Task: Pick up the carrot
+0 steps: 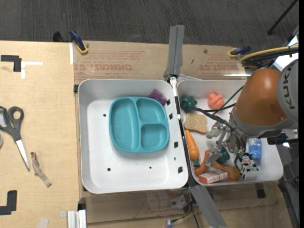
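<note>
- Long orange carrot [192,145] lies along the right bin's [270,174] left wall, below a tan bread slice [196,123].
- Metal two-finger gripper [218,152] hovers just right of it (spread or pinched, cannot tell).
- Boxed snack [212,176] lies nearer.

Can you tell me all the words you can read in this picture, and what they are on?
"KU", the start of a cut-off word, on the grey arm.
Red printing on the cardboard behind the bins: upside down and too blurred to read.
Print on the small box: too small to read.
</note>
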Robot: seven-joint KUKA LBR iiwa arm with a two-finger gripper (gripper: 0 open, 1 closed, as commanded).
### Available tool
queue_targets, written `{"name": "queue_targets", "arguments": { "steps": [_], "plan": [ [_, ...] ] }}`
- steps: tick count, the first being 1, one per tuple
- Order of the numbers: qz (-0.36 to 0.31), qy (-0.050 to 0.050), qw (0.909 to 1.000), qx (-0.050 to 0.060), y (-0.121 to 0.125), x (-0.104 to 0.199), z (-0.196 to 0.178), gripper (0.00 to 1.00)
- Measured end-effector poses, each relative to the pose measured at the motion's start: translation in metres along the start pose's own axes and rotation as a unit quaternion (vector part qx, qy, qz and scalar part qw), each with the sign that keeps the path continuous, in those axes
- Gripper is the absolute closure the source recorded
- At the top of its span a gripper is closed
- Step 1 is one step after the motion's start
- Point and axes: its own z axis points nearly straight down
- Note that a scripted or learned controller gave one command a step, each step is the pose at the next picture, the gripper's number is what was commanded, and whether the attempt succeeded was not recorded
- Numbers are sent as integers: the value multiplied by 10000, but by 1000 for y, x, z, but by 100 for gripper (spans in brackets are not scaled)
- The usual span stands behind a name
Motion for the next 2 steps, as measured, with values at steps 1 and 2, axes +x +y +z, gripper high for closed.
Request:
{"name": "queue_targets", "arguments": {
  "steps": [1,2],
  "plan": [
    [1151,8,9934,0,-74,6,8,0],
    [1480,15,9890,1,-18,30,10,0]
  ]
}}
